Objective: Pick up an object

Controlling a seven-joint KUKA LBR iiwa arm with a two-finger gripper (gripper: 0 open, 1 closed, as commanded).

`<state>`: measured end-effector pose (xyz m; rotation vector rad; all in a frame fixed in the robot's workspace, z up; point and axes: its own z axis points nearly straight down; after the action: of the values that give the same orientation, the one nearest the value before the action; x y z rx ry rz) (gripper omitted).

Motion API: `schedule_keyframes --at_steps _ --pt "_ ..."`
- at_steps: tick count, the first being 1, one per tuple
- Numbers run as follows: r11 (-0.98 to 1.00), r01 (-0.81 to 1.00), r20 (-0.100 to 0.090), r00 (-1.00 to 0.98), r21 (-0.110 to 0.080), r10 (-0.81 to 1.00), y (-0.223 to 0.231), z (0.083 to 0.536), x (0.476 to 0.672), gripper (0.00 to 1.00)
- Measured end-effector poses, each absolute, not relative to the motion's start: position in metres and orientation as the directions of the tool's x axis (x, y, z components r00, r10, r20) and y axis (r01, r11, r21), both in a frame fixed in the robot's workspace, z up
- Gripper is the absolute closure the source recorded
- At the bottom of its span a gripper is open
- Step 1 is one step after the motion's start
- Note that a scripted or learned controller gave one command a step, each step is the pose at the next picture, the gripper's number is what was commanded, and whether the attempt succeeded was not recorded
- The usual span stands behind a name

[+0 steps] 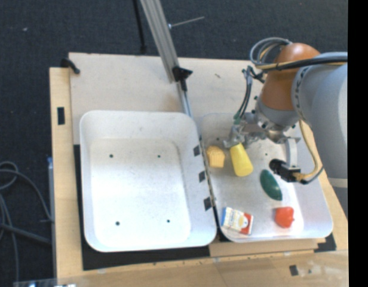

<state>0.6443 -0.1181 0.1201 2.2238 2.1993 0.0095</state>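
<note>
The right bin [318, 217] holds a yellow cylinder [241, 160], green piece [270, 185], red piece [284, 217] and carton [237, 221]; gripper [236, 137] state unclear.

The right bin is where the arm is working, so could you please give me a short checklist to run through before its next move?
1. Things to pick lie in the right bin: ok. A yellow cylinder, a small yellow block, a green piece, a red piece and a small carton.
2. Tool over a target: ok, it sits at the yellow cylinder's upper end.
3. Yellow cylinder actually gripped: cannot tell.
4. Space around the cylinder: not ok, the yellow block lies close beside it.
5. Cable clear of objects: cannot tell, its black end hangs near the green piece.
</note>
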Motion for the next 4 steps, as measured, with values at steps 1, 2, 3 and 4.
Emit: schedule_keyframes --at_steps 1,2,3,4 --pt "-0.002 1.000 0.000 0.002 0.006 1.000 -0.113 0.166 0.644 1.00" --pt "-0.009 1.000 -0.002 0.009 0.007 1.000 -0.124 0.221 0.645 1.00" --pt "0.000 1.000 -0.001 0.000 0.006 1.000 -0.125 0.266 0.646 1.00" --pt "0.004 1.000 -0.001 -0.004 -0.001 1.000 -0.082 0.253 0.634 1.00"
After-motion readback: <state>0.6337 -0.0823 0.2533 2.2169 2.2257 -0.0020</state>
